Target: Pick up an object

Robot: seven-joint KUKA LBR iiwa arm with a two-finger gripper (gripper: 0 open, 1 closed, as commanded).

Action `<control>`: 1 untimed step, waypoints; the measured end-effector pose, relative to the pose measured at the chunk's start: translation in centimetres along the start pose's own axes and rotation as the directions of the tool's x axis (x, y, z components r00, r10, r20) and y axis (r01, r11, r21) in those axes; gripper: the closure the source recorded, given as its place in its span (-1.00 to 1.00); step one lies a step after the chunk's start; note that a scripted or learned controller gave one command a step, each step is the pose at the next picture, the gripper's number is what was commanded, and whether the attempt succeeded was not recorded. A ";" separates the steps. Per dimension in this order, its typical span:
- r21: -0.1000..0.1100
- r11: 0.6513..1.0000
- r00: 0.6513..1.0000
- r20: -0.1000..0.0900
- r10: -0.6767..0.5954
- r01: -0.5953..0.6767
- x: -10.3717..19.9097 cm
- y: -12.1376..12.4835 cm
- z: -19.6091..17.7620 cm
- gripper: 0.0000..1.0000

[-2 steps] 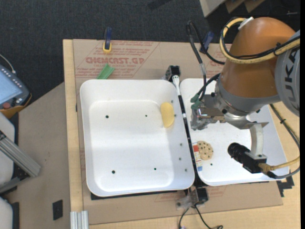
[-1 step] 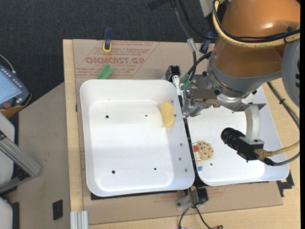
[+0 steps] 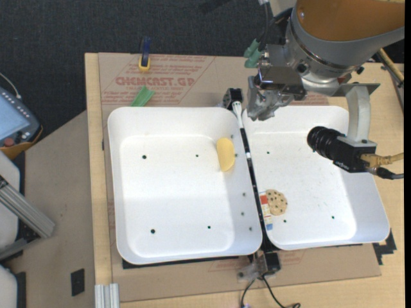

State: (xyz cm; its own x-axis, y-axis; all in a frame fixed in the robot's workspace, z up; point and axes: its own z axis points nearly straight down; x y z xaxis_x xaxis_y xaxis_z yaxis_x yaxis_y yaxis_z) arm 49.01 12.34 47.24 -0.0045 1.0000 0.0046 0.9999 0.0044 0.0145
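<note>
A yellow oblong object (image 3: 225, 154) lies in the left bin (image 3: 128, 185), close to its right wall. A round tan cookie-like object with dark spots (image 3: 276, 202) rests in the right bin (image 3: 359, 223), near its left wall. My gripper (image 3: 262, 110) hangs at the back of the right bin, over its far left corner, above and right of the yellow object. Nothing shows between its tips. The grey arm with its orange band fills the upper right.
A black cylindrical device (image 3: 334, 147) on a grey bracket juts over the right bin's far right part. A green strip (image 3: 142, 96) and a blue-yellow clamp (image 3: 145, 55) sit on the cardboard behind the left bin. A small red-blue scrap (image 3: 266, 210) lies beside the cookie.
</note>
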 end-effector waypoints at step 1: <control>0.005 1.000 1.000 0.000 -0.006 0.006 9.5 3.5 -6.5 1.00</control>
State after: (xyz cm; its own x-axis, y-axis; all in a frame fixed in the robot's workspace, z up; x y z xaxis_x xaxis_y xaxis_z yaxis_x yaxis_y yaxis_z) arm 52.37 21.88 53.85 -0.0104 0.9999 0.0050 0.9999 0.0104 0.0093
